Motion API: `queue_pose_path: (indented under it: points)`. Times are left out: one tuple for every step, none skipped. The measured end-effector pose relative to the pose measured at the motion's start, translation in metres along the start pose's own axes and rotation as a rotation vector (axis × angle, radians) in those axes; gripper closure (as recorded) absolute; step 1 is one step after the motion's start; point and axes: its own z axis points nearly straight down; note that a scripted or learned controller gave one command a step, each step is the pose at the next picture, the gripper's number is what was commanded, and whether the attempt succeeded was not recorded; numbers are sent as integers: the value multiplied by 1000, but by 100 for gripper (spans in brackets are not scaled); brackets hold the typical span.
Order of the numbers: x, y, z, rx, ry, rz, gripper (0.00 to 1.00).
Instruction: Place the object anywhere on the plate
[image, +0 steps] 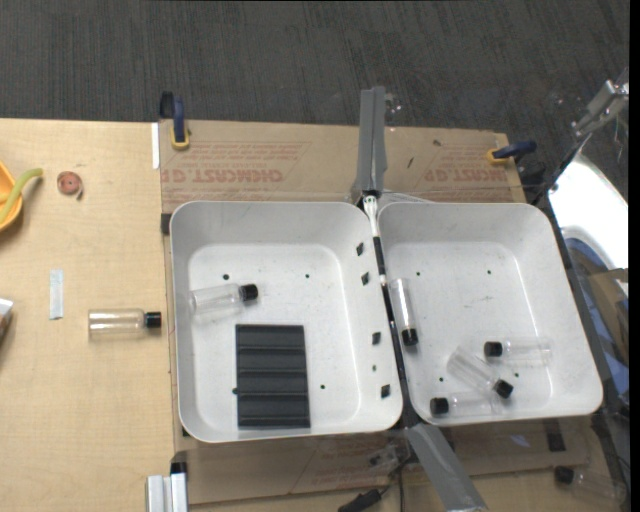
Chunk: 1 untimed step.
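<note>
A black ribbed rectangular plate (271, 376) lies flat on the floor of the left bin (190, 240), towards its front. A clear vial with a black cap (222, 297) lies on its side just behind the plate, a small gap away. In the right bin (560, 260), one clear vial (403, 315) rests along the left wall. Three more capped vials lie near the front: one (518, 351) at the right, one (478, 375) in the middle, and one (460, 404) against the front wall.
Another capped vial (123, 321) lies on the wooden bench left of the bins. A small white strip (56, 295), a red disc (68, 182) and an orange object (8, 200) sit further left. Clamps (175, 120) (510, 152) hold the cardboard behind the bins.
</note>
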Motion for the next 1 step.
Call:
queue_pose_path:
  points:
    - [-4,0,-28,-2,-1,-154,0]
